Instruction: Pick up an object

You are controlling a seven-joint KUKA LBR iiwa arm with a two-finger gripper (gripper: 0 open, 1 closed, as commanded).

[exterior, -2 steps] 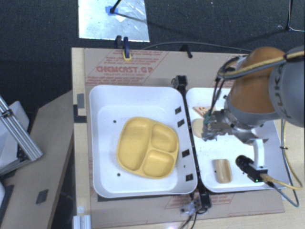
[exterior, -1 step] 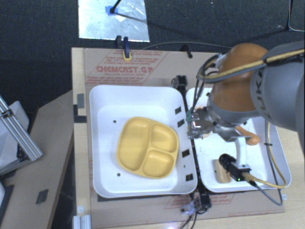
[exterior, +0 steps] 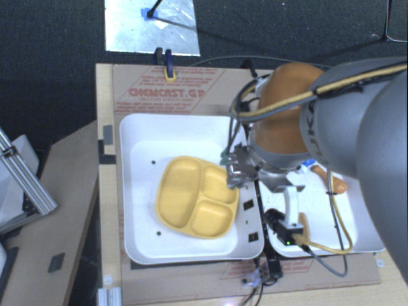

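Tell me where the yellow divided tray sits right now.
The yellow divided tray lies in the left white bin of the camera view, toward its right side, with the arm's gripper right at the tray's upper right edge near the divider between the bins.

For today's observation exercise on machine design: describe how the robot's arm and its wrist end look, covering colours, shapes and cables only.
The arm is a thick, rounded grey casing with a glossy orange band above the wrist. Yellow and black cables run along its outside and loop round the wrist. Below sits a grey metal gripper assembly with small dark fittings.
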